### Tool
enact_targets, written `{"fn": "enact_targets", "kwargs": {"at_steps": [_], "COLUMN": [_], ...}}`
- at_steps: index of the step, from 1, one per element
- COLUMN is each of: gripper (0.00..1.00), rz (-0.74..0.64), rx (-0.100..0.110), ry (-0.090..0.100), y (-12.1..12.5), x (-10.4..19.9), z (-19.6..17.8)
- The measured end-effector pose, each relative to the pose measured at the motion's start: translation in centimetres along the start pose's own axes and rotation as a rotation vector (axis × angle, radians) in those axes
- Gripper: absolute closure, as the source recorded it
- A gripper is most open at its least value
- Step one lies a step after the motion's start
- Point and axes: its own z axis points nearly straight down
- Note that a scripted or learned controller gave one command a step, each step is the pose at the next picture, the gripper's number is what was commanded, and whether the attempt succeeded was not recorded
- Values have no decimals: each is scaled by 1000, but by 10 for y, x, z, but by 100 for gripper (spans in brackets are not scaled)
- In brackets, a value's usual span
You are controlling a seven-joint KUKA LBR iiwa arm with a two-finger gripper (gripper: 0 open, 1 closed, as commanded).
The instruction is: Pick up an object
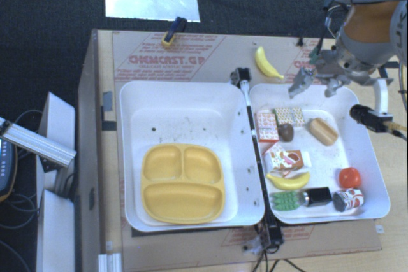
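My gripper (315,86) hangs open over the far rim of the right bin (368,156), with nothing between its fingers (298,87). Just below it in the bin lie a patterned box (290,115), a red and white box (266,125), a small brown item (286,132) and a bread roll (323,131). Nearer the front are a snack packet (285,159), a banana (288,181), a green item (285,200), a black cylinder (317,196), a can (347,199) and a red tomato (349,177).
The left bin (166,105) holds a yellow divided plate (182,183). A second banana (268,64) lies on the bench behind the right bin, left of the gripper. A yellow and black tool (172,32) sits at the bench's back edge.
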Motion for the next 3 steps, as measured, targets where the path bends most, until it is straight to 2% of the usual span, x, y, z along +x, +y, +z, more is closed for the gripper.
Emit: {"fn": "enact_targets", "kwargs": {"at_steps": [1, 2, 3], "gripper": [0, 0, 100], "rz": [2, 3, 2], "rx": [3, -6, -10], "ry": [0, -1, 0], "y": [-9, 0, 2], "x": [-12, -13, -13], "z": [103, 160, 149]}}
